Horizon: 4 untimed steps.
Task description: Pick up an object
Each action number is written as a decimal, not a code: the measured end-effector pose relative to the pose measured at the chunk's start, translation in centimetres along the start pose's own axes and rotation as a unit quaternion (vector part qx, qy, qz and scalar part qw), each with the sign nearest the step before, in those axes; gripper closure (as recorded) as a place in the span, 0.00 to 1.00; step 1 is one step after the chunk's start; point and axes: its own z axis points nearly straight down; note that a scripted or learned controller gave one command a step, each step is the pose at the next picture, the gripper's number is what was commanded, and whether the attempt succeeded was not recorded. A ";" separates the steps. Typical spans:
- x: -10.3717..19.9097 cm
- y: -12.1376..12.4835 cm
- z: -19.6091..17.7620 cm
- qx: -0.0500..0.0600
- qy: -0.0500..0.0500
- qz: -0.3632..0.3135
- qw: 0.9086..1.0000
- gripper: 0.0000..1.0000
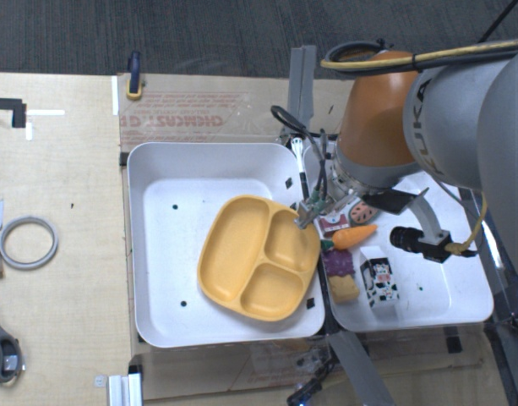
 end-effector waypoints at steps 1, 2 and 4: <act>-4.5 -3.5 -0.2 -0.003 0.002 0.035 0.999 0.00; -7.2 -5.4 -0.1 -0.001 0.002 0.147 0.989 0.00; -5.7 -3.8 -0.1 -0.002 0.002 0.208 0.978 0.00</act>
